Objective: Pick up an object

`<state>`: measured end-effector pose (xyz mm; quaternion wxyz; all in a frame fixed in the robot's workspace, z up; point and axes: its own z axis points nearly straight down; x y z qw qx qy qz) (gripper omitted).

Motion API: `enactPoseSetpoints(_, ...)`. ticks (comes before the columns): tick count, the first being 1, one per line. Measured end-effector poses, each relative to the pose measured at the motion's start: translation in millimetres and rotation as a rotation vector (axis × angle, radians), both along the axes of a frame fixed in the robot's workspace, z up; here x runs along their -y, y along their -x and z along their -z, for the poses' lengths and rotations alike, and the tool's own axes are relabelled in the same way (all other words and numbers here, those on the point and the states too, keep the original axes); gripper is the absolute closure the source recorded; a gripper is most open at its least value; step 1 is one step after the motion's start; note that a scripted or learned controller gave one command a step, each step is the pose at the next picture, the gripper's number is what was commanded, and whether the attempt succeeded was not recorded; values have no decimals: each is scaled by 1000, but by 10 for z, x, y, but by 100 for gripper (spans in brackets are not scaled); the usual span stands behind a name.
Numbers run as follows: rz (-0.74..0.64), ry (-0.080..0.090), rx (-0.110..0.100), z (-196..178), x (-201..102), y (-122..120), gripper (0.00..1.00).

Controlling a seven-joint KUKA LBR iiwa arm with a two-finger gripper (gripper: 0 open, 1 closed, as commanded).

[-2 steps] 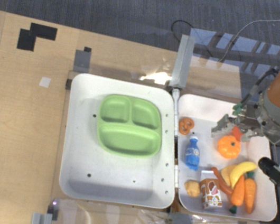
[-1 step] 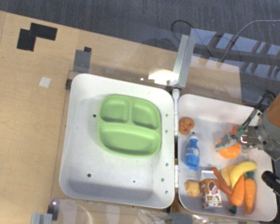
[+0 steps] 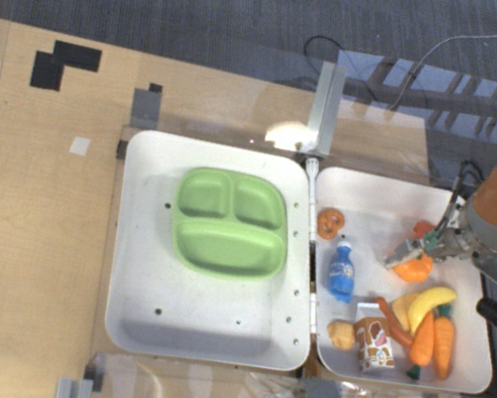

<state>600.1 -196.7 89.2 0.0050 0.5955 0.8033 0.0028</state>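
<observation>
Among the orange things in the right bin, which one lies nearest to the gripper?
The small orange piece at the bin's upper right, right by the gripper. The two carrots lie lower, beside the banana.

A green divided plate (image 3: pixel 229 222) lies in the left white bin (image 3: pixel 125 305).

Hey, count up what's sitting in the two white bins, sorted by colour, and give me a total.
Green: 1, the divided plate
Blue: 1, the bottle
Yellow: 1, the banana
Orange: 3, two carrots and the orange piece by the gripper
Brown or red: 4, donut, carton, sausage, potato
Total: 10
</observation>
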Motion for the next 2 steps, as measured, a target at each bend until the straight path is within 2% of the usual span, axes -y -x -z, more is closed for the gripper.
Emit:
enactPoseSetpoints(1,0,0,7,-116,-8,-21,100)
enactPoseSetpoints(2,83,-2,-3,-978,-474,-211,100)
